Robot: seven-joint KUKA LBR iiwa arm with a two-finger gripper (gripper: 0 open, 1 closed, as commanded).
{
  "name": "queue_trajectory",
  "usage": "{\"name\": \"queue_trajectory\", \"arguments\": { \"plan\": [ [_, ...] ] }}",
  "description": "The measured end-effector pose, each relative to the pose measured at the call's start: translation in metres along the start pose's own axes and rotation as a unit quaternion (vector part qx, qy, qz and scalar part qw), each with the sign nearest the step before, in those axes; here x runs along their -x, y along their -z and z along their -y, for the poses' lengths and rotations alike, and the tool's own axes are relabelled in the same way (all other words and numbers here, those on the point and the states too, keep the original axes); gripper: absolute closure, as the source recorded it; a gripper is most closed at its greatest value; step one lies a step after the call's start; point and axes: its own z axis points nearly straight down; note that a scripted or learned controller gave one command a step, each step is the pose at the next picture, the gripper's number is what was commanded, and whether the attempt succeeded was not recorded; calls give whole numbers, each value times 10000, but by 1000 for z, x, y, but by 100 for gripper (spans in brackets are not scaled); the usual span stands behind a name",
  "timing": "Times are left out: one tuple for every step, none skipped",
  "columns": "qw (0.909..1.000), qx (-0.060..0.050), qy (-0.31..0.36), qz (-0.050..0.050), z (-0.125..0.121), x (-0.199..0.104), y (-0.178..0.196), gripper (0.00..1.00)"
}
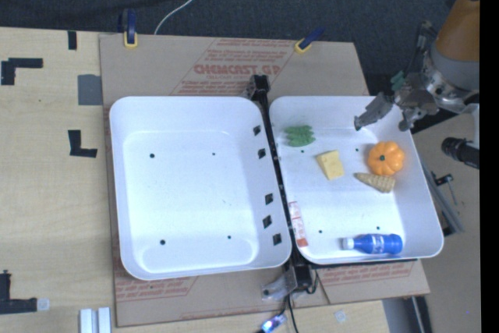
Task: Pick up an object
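Two shallow white plastic bins are seen side by side on a brown cardboard sheet point(234, 66), which is clipped to the wooden worktop point(47, 168) at its far edge by two yellow-and-blue clamps point(129, 33), probably so nothing slides around. Everything pickable is gathered in the right bin point(413, 242); the left bin point(187, 183) looks bare.

In the right bin, a small round orange pumpkin-shaped toy point(386, 157) is found toward the far right, with a tan wedge-shaped piece point(377, 182) just beside it on the near side. A pale yellow cheese-like block point(330, 164) is placed to their left, a fuzzy green leafy bit point(299, 136) sits farther left near the divider, and a blue-and-white plastic bottle point(373, 244) is laid on its side along the near wall.

The claw point(390, 113) is hung over the far right corner of that bin, above the pumpkin. Its two dark fingers are spread well apart and nothing is held between them. A drop onto the pumpkin seems the likely next move, but that's only guessed.

As for writing, "CHEMCAST GP" in red can be read on the cardboard. The bottle's label is too small to be made out.
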Motion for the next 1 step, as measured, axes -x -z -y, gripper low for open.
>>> {"name": "queue_trajectory", "arguments": {
  "plan": [
    [10000,-66,-1,-22,42,-15,-113,0]
  ]
}}
